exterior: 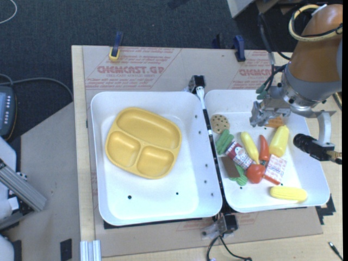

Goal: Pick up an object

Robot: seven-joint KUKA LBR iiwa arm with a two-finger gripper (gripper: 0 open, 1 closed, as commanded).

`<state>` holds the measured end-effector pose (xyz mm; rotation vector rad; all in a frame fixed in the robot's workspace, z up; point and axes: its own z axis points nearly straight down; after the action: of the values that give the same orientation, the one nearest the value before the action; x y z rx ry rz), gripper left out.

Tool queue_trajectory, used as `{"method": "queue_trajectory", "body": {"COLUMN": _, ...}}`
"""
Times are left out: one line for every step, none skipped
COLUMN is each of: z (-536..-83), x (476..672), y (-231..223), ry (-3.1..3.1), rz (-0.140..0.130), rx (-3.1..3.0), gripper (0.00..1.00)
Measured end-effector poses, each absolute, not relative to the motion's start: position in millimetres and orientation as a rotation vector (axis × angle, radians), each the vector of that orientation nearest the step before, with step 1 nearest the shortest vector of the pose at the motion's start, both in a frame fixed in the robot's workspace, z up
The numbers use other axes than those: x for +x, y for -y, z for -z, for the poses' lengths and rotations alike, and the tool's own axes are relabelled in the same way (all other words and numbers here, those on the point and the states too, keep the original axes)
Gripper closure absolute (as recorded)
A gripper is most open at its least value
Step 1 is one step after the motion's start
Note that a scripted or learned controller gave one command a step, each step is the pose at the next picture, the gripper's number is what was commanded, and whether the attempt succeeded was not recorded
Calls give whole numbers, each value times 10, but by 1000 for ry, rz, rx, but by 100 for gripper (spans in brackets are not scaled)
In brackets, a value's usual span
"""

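Gripper (pixel 266 116) above right bin's (pixel 247 203) far edge

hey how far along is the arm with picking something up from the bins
Done: the gripper is over the right bin, above the toy food. In hand: nothing visibly; whether it grips anything can't be told. Left: grasping and lifting. The cookie, tomato and yellow tray lie untouched.

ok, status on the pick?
Pincer low over right bin, back edge, nothing seen gripped. Toy food pile untouched just below. Yellow divided plate alone in left bin.
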<state>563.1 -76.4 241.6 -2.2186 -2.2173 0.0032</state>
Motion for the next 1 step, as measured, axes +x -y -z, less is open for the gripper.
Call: {"method": "queue_trajectory", "body": {"z": -2374, "x": 5163, "y": 535, "ry": 2218, "rz": -4, "rx": -2217, "gripper": 100}}
